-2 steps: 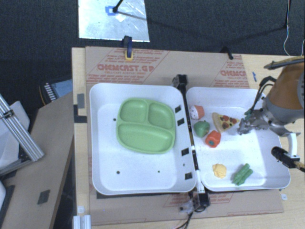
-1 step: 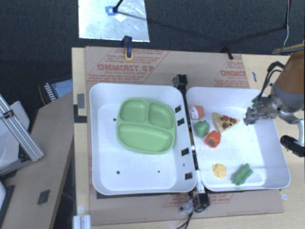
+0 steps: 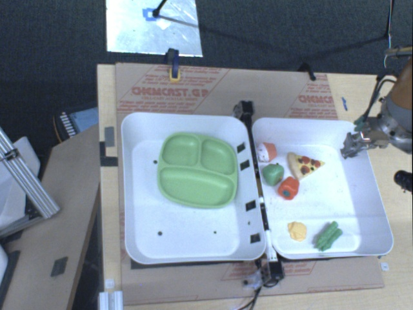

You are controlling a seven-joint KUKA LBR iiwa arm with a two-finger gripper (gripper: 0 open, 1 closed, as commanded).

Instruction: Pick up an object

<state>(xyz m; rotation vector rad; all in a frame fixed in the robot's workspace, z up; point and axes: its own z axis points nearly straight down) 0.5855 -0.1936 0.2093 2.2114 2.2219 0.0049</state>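
Claw (image 3: 352,144) sits over the right rim of the right bin (image 3: 368,192); too small and blurred to tell how wide it stands, and nothing visible in it.

Risk: toys are clustered. Strawberry-like piece (image 3: 266,152), green pepper (image 3: 273,173), red tomato (image 3: 288,188) and pizza slice (image 3: 304,165) lie close together toward the bin's left edge, so a descent there could nudge a neighbour or close on two. Rounded pieces may roll out. Yellow piece (image 3: 297,230) and green bean bundle (image 3: 328,236) lie apart near the front edge; these look the safer picks.

Left bin (image 3: 139,237) holds a green divided plate (image 3: 197,170), compartments bare.
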